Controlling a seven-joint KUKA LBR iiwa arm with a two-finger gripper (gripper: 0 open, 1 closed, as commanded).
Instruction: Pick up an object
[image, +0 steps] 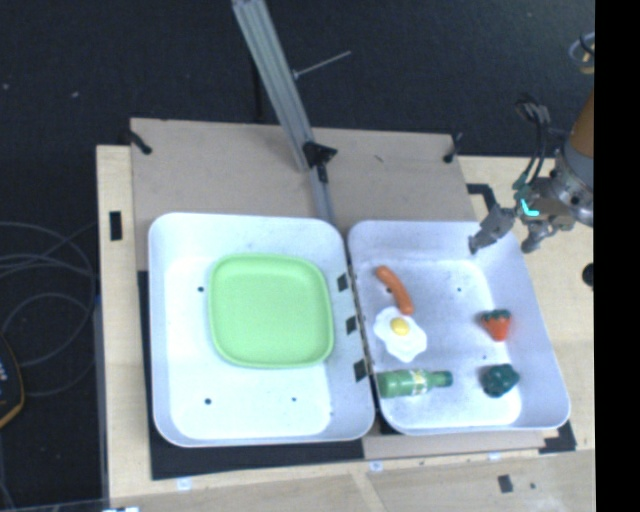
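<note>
Now the gripper (508, 233) hangs wide and empty over the right bin's (540, 330) far corner; dropping there, it could hit the rim, missing the strawberry (496, 324).

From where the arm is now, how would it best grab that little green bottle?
Probably from straight above, closing across the middle of the green bottle's body. It lies on its side, long axis running left to right, so the fingers should straddle its narrow width. Mind the fried egg just above it. The gripper hangs over the right bin's upper edge.
</note>
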